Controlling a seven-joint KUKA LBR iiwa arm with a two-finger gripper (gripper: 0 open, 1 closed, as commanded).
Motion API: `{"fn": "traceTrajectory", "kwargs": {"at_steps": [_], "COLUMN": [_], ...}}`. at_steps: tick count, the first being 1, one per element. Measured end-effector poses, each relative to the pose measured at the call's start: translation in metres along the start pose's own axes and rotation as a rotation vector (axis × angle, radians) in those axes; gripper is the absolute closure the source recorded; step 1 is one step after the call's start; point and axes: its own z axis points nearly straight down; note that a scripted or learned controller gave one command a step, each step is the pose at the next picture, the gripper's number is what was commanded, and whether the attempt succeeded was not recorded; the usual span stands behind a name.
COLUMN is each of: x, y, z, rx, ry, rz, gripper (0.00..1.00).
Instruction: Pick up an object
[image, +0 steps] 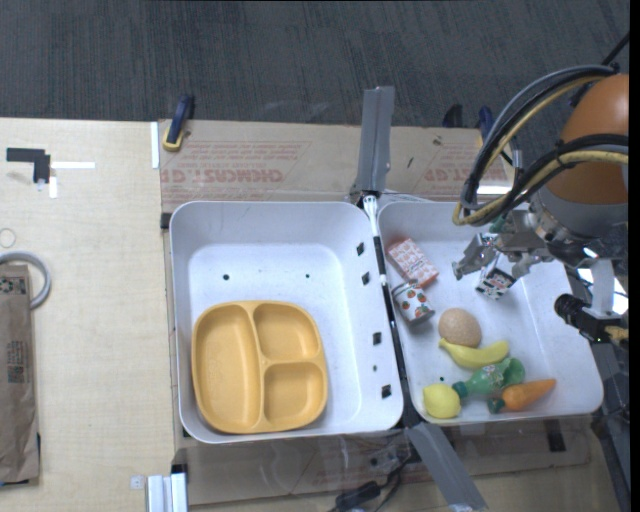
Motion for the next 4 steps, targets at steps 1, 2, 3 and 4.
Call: {"fn": "traceTrajectory", "kwargs": {"at_steps": [1, 2, 3, 4], "x": [0.001, 0.001, 0.007, 0.006], "y": [-0.078, -0.078, -0.085, -0.086], "z": [0.078, 0.078, 0.119, 0.110], "rx": [0.001, 0.000, -0.001, -0.001], "ry": [0.001, 0.001, 0.000, -0.001], "rz": [-0.168, -0.168, -0.162, -0.158], "gripper": [0.00, 0.00, 0.00, 1.00]}}
